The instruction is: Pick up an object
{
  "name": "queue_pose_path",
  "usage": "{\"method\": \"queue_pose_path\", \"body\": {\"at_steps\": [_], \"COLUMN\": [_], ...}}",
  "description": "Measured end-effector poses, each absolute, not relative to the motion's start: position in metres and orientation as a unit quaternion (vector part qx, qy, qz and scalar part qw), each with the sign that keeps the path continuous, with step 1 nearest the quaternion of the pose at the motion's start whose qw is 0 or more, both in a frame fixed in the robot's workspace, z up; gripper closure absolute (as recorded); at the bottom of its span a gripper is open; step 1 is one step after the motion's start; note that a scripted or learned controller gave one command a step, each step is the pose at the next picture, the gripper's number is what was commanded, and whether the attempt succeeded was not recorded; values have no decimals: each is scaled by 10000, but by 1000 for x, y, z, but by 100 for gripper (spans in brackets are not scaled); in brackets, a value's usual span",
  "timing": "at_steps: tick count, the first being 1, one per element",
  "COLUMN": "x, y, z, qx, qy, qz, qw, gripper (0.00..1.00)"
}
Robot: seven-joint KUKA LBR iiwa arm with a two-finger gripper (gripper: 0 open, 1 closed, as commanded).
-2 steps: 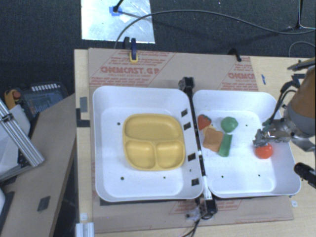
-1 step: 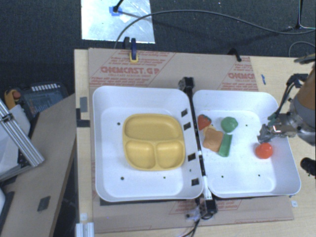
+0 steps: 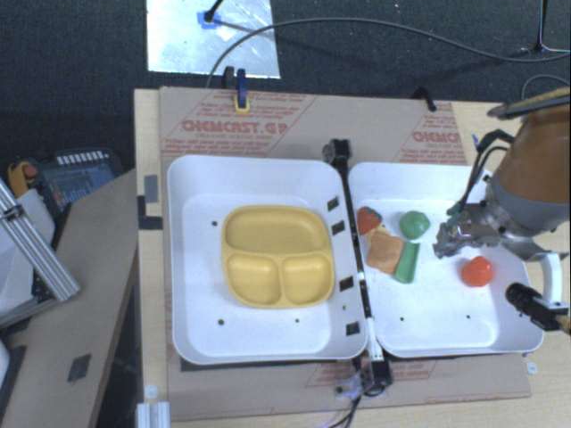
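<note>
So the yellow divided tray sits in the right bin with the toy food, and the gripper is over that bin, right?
Not quite. The camera view shows the yellow divided tray in the left bin, alone. The toy food lies in the right bin, and the gripper is over that bin.

One camera hangs high over the desk [image 3: 294, 114], tilted down at a slant, far enough back to take in both white bins [image 3: 192, 239] whole plus dark floor beyond; the arm [image 3: 535, 172] enters from the right.

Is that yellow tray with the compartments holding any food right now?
Empty. The yellow tray in the left bin shows only bare yellow in all three compartments.
</note>
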State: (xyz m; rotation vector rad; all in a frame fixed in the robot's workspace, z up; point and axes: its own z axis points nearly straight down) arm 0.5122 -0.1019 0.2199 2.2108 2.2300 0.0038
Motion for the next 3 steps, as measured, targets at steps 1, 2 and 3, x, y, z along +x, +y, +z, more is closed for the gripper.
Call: {"method": "queue_pose_path", "body": {"at_steps": [1, 2, 3], "x": [522, 526, 542], "y": [-48, 11, 53], "z": [211, 211, 210], "qx": [7039, 7034, 7037], "qy": [7103, 7108, 7104], "qz": [10, 15, 15], "qw": [-1, -5, 3], "gripper": [100, 100, 100]}}
